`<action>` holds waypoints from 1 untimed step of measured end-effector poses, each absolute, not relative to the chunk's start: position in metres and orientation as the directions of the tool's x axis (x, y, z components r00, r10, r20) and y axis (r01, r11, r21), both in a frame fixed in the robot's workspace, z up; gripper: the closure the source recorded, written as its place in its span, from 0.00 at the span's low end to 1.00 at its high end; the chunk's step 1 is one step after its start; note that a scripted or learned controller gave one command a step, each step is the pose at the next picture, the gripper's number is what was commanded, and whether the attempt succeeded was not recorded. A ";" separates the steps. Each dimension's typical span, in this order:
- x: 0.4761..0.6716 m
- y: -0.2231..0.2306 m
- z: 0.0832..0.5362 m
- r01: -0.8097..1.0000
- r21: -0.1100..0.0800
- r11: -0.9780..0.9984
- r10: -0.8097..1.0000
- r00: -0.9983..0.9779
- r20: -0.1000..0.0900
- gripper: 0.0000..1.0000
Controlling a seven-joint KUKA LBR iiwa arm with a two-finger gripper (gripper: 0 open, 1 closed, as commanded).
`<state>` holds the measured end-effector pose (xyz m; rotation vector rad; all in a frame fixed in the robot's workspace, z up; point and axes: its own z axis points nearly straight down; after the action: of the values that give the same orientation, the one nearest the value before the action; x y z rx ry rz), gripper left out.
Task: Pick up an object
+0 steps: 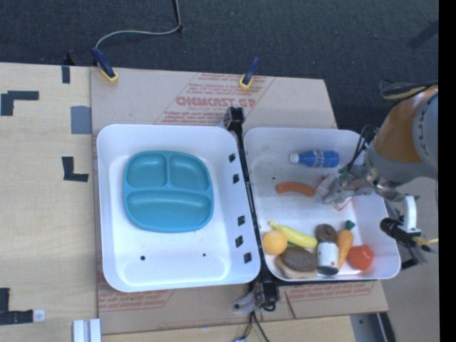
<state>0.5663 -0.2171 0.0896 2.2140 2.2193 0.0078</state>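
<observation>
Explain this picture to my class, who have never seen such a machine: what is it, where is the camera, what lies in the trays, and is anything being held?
One camera looks down at a slant on a bench. The grey robot arm with an orange band reaches in from the right; its two-finger gripper is low inside the right shallow white bin. I cannot tell whether it holds anything.

That bin holds toy food: a blue plastic bottle, an orange sausage, a yellow banana, an orange round fruit, a brown doughnut, a small can, a carrot, a red tomato-like piece and a brown patty.

The left white bin holds a teal divided plate.
</observation>
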 end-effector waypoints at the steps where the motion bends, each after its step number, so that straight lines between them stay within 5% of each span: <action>1: 0.590 -0.199 0.100 1.000 0.007 0.001 1.000 -0.001 -0.003 1.00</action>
<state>0.5905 -0.1987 0.1002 2.2152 2.2182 0.0047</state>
